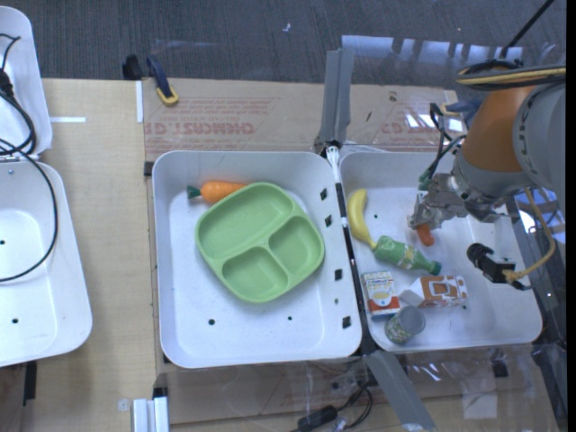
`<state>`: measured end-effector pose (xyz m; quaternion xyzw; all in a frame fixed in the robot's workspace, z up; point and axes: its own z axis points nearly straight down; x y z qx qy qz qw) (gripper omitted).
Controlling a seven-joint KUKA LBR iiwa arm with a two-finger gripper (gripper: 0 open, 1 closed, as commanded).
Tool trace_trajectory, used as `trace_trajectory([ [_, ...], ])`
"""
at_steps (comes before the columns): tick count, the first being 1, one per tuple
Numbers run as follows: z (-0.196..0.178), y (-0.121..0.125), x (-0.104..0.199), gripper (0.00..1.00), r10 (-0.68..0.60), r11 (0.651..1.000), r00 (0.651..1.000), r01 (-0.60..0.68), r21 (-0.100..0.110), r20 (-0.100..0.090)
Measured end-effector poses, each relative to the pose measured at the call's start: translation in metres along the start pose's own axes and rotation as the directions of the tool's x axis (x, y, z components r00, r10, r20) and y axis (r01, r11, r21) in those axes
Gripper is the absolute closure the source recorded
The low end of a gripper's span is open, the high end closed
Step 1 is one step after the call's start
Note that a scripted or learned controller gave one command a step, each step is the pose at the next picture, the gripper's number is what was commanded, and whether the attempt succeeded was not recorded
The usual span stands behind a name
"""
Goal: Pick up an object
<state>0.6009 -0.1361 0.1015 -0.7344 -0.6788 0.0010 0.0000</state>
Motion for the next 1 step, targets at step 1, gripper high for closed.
trace_trajectory([
  [1,-0.1241,0.0263,0.0193,1.0,0.142,0.99,0.99,-0.142,0.0,0.001],
])
